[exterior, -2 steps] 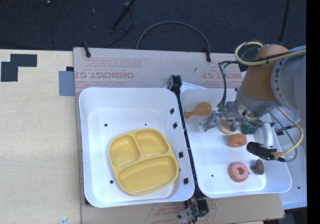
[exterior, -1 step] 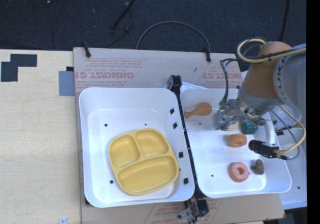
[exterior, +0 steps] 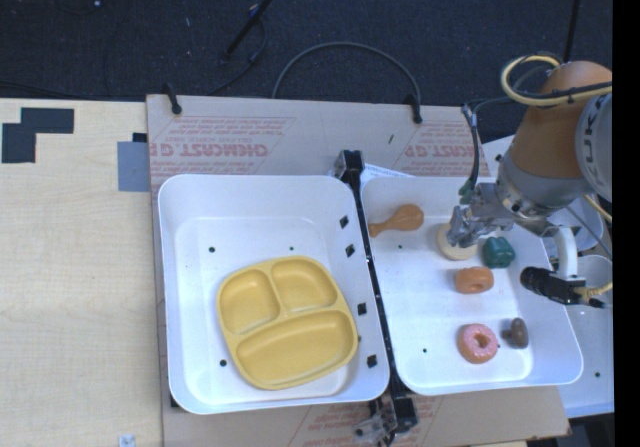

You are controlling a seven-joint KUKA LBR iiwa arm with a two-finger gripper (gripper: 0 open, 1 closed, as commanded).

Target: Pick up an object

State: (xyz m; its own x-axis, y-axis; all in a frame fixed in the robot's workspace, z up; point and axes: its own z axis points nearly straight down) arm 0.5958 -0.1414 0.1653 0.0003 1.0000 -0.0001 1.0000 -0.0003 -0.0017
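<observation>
Spanning the bench from left to right, the scene begins with a yellow divided tray [exterior: 287, 320] lying in the left bin [exterior: 190, 225], its three compartments bare. Across the black clips that join the two bins, the right bin [exterior: 420, 355] holds the candidates for picking: a tan drumstick-shaped toy [exterior: 397, 220] whose long axis runs roughly left to right with its narrow end toward the divider, a pale round piece [exterior: 455, 245], a teal lump [exterior: 498, 252], an orange bun-like toy [exterior: 474, 280], a pink frosted doughnut [exterior: 478, 343] and a small dark brown object [exterior: 516, 332].

The gripper [exterior: 466, 225] sits low directly over the pale round piece, apparently touching it, with the teal lump just to its right and the drumstick near on its left. Whether the jaws are spread or closed on anything cannot be told from this angle. The pale piece looks the likeliest target, lying straight beneath the tool.

Red lettering on the cardboard behind the bins appears upside down and reads, inverted, something like "CHEMCREST"; the last characters are unclear.
</observation>
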